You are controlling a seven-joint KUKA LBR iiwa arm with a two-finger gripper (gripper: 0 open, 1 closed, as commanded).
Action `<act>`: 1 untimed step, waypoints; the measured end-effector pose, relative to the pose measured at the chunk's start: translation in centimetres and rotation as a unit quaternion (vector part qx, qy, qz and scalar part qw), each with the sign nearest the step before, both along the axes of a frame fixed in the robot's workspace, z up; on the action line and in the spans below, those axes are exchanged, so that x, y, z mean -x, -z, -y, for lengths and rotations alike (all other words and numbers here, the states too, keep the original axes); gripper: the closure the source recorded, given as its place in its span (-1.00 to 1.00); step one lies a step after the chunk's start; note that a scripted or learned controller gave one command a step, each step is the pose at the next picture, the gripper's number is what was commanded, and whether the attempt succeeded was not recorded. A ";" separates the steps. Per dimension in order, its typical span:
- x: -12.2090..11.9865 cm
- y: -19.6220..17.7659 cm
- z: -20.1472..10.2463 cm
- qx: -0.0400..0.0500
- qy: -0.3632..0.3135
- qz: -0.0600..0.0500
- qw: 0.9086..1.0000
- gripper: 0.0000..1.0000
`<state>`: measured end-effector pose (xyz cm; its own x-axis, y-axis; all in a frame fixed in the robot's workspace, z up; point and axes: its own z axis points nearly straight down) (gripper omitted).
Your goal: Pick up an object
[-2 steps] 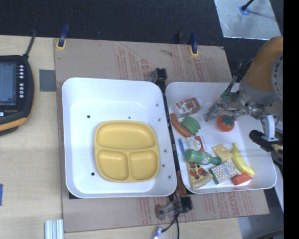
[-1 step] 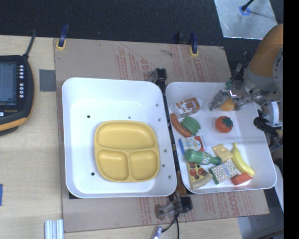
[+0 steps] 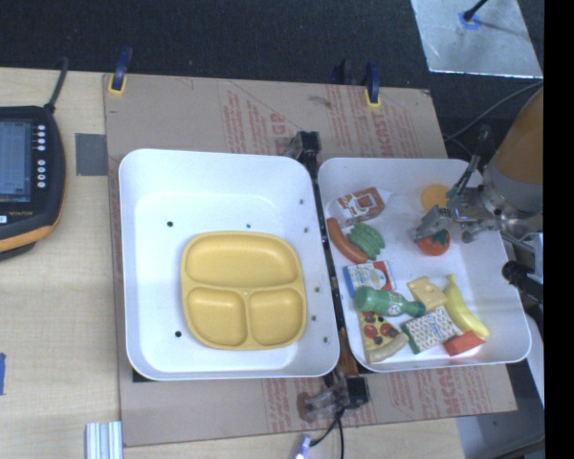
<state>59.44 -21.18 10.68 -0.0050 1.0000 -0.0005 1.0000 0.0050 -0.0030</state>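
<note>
Where the arm reaches in from the right, the gripper (image 3: 438, 226) hangs over the right bin (image 3: 413, 172), just above a red tomato (image 3: 433, 244). Whether its fingers are spread or pinching cannot be told. A yellow divided plate (image 3: 242, 289) lies in the left bin (image 3: 143, 285).

A robotics laboratory test bench: two white bins (image 3: 126, 256) sit on a cardboard sheet (image 3: 220, 113) clipped to a wooden table (image 3: 38, 333) by blue-and-yellow clamps (image 3: 120, 70). A robot teach pendant (image 3: 14, 180) with screen and orange trim lies at left. Dark carpet (image 3: 220, 17) runs along the far side, with taped paper (image 3: 469, 22) at far right.
</note>
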 end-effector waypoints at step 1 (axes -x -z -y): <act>8.5 1.6 -2.6 -0.001 0.000 -0.001 1.000 -1.00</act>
